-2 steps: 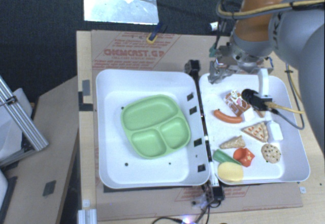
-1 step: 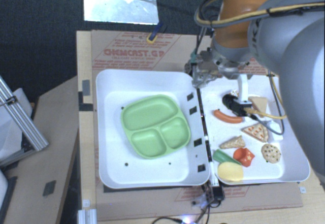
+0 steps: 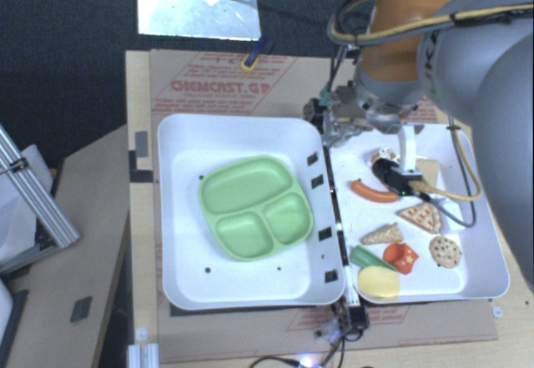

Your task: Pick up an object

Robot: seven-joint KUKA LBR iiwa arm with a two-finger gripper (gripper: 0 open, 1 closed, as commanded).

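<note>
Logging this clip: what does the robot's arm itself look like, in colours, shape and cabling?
The arm is thick, rounded and smooth grey. Above the wrist sits a bulging, glossy orange band. Yellow and dark cables loop beside that section. Below it, the tool is a small cluster of metallic grey and dark parts, and its finer details are too small to tell.

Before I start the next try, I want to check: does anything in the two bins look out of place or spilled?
Nothing is spilled or broken. Only the green tray in the left bin lies turned, not square to the walls. The toy foods all lie inside the right bin.
</note>
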